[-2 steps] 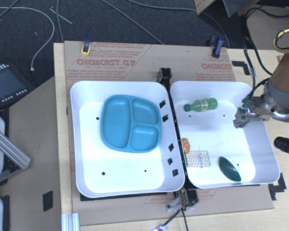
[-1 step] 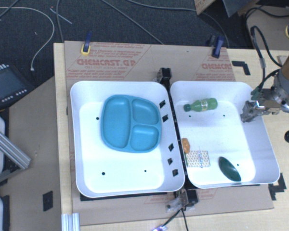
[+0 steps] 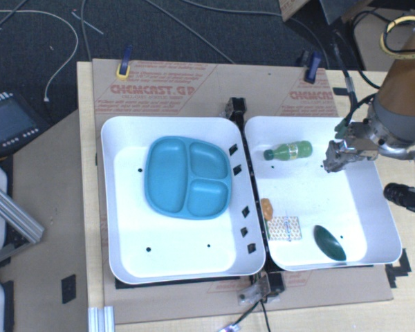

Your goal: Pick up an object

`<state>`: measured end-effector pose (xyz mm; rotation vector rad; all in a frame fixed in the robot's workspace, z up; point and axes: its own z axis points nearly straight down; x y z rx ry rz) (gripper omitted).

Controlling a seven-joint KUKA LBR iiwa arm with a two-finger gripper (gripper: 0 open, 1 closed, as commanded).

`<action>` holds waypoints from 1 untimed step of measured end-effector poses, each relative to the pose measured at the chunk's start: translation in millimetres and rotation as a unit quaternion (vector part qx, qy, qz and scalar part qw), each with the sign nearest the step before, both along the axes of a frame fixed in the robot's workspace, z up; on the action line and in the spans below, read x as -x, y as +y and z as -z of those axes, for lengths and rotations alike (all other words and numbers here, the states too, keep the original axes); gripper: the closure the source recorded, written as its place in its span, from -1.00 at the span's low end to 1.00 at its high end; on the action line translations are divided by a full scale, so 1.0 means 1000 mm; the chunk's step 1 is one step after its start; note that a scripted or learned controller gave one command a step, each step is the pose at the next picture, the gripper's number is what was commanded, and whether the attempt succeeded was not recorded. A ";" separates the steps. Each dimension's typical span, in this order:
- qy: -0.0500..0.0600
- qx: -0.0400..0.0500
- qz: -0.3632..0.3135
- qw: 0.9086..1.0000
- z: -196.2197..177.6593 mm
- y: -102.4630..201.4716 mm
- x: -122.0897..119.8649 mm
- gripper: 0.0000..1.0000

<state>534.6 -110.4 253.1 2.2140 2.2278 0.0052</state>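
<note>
A big brown cardboard sheet [image 3: 194,81] with red letters lies under two white bins [image 3: 124,254]. Two blue clips [image 3: 124,64] hold its far edge. Thin cables [image 3: 55,19] curl on the dark floor [image 3: 194,12].

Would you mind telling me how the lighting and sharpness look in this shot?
In the camera view, lighting is even and soft; the white right bin looks bright, nearly washed out; the gripper and small green plastic bottle look slightly soft; the blue divided plate casts only a faint shadow.
</note>
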 end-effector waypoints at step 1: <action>0.003 -0.001 0.000 1.000 0.015 0.050 -0.008 1.00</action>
